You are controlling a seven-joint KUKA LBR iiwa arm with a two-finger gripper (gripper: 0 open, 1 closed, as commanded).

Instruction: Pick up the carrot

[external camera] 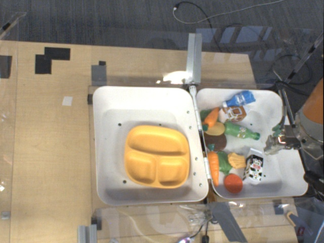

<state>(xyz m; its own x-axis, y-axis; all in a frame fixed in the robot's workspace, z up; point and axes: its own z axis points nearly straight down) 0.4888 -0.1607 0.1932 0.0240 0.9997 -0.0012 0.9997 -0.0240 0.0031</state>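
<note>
An orange carrot (pixel 214 169) lies upright along the left wall of the right bin (pixel 291 184), near its front. A second, shorter carrot (pixel 212 116) with a green top lies tilted at the bin's back left. My gripper (pixel 277 141) hangs over the right side of that bin, well to the right of both carrots and apart from them. Nothing shows in its grasp. The arm with its orange band (pixel 311 108) comes in from the right edge.
Packed around the carrots are a green bottle (pixel 242 132), a blue-white pouch (pixel 241 98), a small carton (pixel 234 113), a cow-print carton (pixel 254 168), a red tomato (pixel 233 183) and a yellow piece (pixel 236 160). The left bin (pixel 106 135) holds a yellow compartment tray (pixel 157 155).
</note>
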